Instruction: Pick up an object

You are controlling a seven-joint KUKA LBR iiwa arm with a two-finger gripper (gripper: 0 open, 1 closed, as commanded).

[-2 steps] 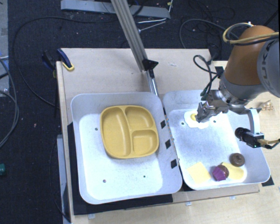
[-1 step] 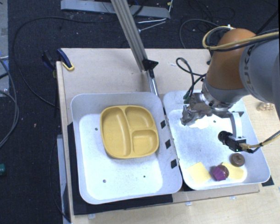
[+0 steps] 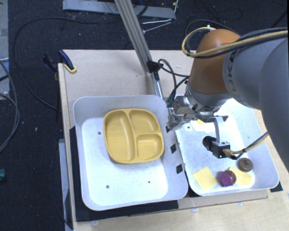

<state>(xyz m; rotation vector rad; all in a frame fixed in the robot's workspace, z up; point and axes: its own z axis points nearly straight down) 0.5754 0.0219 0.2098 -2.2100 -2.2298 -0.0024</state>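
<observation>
My gripper (image 3: 176,120) hangs below the grey wrist and orange band, low over the inner left edge of the right bin (image 3: 267,172), close to the rim between the two bins. Loose objects lie in that bin's near corner: a flat yellow square (image 3: 205,178), a small purple lump (image 3: 226,178), a brown round piece (image 3: 244,164) and a pale yellow item (image 3: 244,179) beside them. Another pale yellow piece (image 3: 200,125) lies just right of the gripper, partly hidden by the arm. None of these is seen in the gripper.
A yellow divided plate (image 3: 134,135) lies in the left bin (image 3: 90,185). A slanted metal pole (image 3: 134,32) rises behind the bins. A black part with a cable (image 3: 216,147) hangs over the right bin's middle. Cables lie on the dark floor at left.
</observation>
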